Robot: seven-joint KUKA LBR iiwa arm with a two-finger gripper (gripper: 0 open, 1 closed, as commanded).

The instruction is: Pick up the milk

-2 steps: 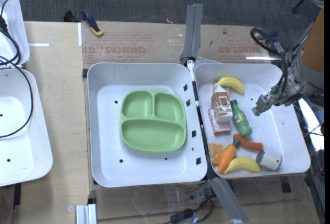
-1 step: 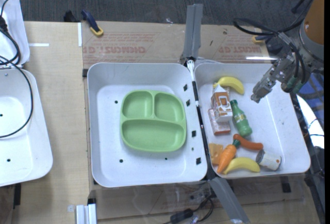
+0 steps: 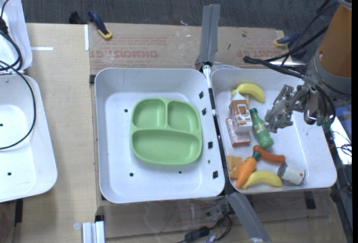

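The milk carton (image 3: 240,114), white with orange print, lies in the right bin (image 3: 313,149) at its left middle. Against its right side rests a green bottle (image 3: 260,129). My gripper (image 3: 279,115) hangs over the bin just right of that bottle, roughly level with the carton, its grey fingers (image 3: 275,111) pointing down and left. Nothing sits between them that I can make out. The arm's orange band (image 3: 341,40) rises at the right edge.
In the right bin a yellow banana (image 3: 250,90) lies behind the carton; a carrot (image 3: 245,171), a red sausage (image 3: 270,155), a second banana (image 3: 264,179) and a small can (image 3: 291,173) lie in front. The left bin (image 3: 112,141) holds a green divided plate (image 3: 166,131).
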